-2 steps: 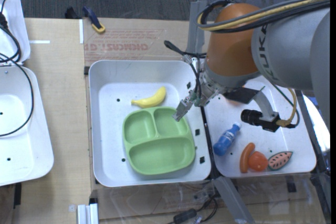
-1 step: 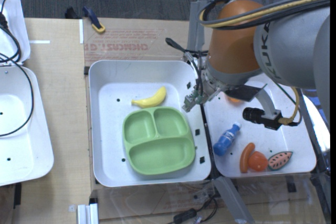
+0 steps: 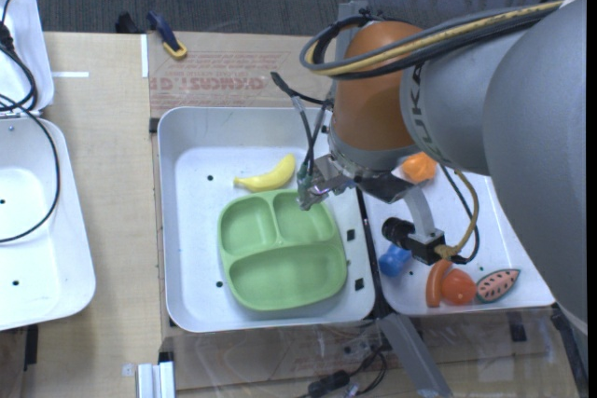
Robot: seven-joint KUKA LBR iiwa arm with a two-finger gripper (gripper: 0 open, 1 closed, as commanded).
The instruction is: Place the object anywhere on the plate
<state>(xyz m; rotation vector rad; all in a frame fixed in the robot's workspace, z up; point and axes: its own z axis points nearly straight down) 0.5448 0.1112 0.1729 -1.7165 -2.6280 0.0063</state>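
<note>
Banana, yellow and curved, lies on the floor of the left bin, just beyond the far edge of the green plate and touching or nearly touching its rim. That plate, split into three compartments, sits in the same bin toward the near right corner. The gripper hangs over the plate's far right corner, just right of the banana's upper tip; how far it is spread cannot be told, and nothing can be seen in its grasp. Above it bulks the grey arm with its orange band. Right of the plate, in the right bin, lie an orange ball, a blue piece, an orange-red piece and a watermelon slice.
</note>
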